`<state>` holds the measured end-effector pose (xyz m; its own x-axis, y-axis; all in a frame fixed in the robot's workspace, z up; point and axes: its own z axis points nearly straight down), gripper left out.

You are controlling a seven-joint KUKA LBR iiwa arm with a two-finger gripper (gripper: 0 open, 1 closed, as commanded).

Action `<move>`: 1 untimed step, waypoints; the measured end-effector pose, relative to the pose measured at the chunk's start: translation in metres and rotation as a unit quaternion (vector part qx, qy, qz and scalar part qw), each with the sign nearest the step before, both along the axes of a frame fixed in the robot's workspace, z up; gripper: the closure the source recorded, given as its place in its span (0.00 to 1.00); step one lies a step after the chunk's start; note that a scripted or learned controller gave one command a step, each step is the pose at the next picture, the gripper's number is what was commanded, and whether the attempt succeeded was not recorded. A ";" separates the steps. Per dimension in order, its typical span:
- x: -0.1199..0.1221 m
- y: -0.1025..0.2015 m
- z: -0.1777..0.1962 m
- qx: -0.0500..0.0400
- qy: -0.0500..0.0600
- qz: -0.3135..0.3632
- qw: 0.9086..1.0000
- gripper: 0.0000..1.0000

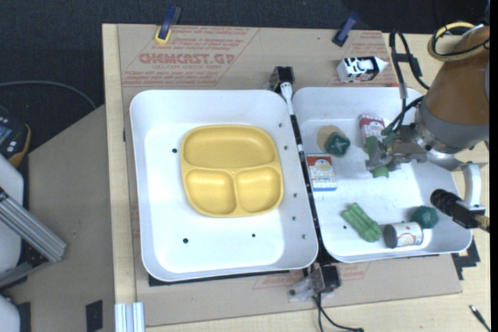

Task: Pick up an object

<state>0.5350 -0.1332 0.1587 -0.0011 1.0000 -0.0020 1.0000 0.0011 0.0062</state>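
My gripper (379, 159) hangs low over the middle of the right bin (346, 101), reaching in from the right. A small green piece (380, 172) shows just under its tip; whether it is gripped I cannot tell. A red-and-white can (371, 125) lies just behind the gripper. To its left, a dark green lump (337, 142) rests on a tan piece. A red, white and blue box (320, 171) lies by the bin's left wall. Along the front sit a green pickle-like thing (362, 221), a labelled can (403, 235) and a dark green ball (425, 216).
The left bin (156, 190) holds a yellow divided plate (230, 169). A black-and-white object (361, 68) sits on the bench behind the right bin. Blue clamps (166, 25) hold the cardboard at the back. The arm's body covers the right bin's right side.
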 end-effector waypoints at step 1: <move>0.000 0.000 0.043 0.000 0.000 0.000 1.000 1.00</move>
<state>0.5352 -0.1330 0.2016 -0.0012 1.0000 -0.0021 1.0000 0.0012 0.0060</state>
